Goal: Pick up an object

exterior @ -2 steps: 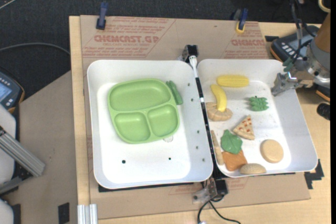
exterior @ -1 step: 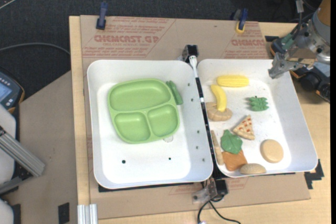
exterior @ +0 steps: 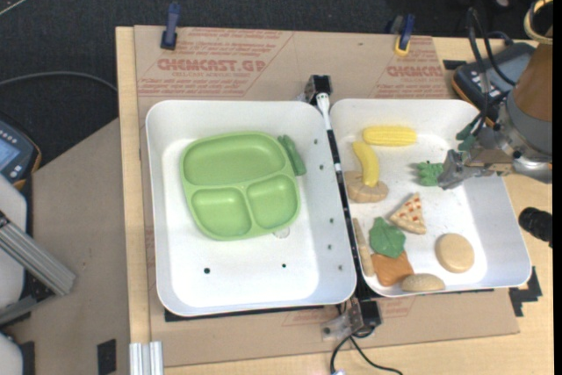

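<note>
Green broccoli (exterior: 429, 172) lying in right bin (exterior: 500, 263), far-right part, just left of gripper (exterior: 450, 174). Reaching in low from right, tips touching it; finger state: cannot tell. Corn (exterior: 390, 135), banana (exterior: 366, 162), pizza (exterior: 408, 214) sitting apart, untouched.

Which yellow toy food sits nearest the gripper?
The corn cob, lying near the bin's far wall; the banana lies farther left of the gripper.
</note>
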Controlling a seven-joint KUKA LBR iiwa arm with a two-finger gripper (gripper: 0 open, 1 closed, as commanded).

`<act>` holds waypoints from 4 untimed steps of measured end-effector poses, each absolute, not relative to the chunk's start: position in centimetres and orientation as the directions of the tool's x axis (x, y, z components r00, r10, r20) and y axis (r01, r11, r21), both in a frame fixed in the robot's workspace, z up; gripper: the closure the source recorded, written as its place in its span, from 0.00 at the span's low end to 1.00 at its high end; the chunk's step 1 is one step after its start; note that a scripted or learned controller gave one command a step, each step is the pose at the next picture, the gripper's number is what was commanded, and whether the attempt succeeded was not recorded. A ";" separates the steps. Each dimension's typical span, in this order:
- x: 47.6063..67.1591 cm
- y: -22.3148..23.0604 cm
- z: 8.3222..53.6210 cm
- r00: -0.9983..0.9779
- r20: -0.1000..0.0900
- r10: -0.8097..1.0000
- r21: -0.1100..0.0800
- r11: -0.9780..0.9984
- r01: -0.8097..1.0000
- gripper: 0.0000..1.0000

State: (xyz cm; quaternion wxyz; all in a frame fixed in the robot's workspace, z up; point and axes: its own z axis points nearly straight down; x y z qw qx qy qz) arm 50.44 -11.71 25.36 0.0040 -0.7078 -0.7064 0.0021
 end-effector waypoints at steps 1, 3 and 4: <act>47.8 -3.2 24.7 -0.008 0.005 1.000 -0.005 0.008 1.000 1.00; 49.0 -3.3 29.3 -0.005 0.002 1.000 0.007 0.005 1.000 1.00; 47.9 -2.7 27.8 0.000 0.001 1.000 -0.004 0.000 1.000 1.00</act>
